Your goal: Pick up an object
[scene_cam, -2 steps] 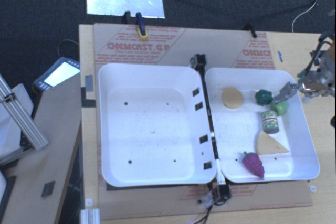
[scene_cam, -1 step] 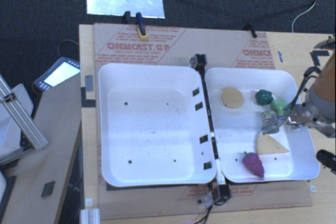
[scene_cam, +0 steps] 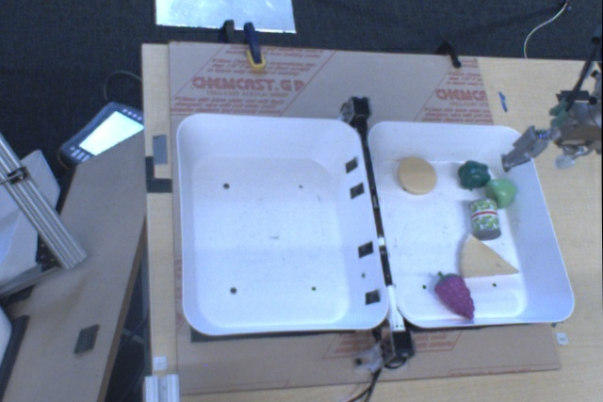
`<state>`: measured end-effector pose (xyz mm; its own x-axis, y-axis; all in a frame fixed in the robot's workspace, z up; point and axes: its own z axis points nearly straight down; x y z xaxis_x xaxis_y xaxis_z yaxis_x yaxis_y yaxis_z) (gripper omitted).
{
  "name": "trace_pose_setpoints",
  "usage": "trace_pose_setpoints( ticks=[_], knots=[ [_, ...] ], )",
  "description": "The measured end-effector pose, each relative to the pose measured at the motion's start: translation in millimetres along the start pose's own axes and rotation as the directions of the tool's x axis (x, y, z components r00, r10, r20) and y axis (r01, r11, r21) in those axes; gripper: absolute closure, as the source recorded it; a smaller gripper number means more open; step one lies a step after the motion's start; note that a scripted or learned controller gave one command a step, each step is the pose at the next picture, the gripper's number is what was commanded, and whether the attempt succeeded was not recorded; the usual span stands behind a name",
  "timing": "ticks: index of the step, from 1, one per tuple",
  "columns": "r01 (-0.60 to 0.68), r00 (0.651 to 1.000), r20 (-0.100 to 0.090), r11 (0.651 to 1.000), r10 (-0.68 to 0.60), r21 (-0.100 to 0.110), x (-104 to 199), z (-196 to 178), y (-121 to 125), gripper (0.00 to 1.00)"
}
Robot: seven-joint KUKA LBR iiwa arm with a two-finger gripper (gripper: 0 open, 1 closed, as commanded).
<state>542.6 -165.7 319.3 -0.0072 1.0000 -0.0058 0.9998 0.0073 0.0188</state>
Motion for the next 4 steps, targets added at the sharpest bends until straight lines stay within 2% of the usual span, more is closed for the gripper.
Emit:
trace_pose_setpoints(
  ticks=[1,2,3,4],
  knots=[
    [-0.011,1.0,-0.009,0.999,0.011,0.03,-22.0,151.6,-62.8,0.0],
    [-0.001,1.0,0.001,1.0,0.001,0.003,-41.5,48.3,26.8,0.0],
    [-0.01,1.0,-0.009,1.0,0.01,0.028,-39.7,138.0,-46.9,0.0],
    [-0.006,1.0,-0.007,1.0,0.007,0.022,-32.7,188.7,-60.9,0.0]
  ],
)
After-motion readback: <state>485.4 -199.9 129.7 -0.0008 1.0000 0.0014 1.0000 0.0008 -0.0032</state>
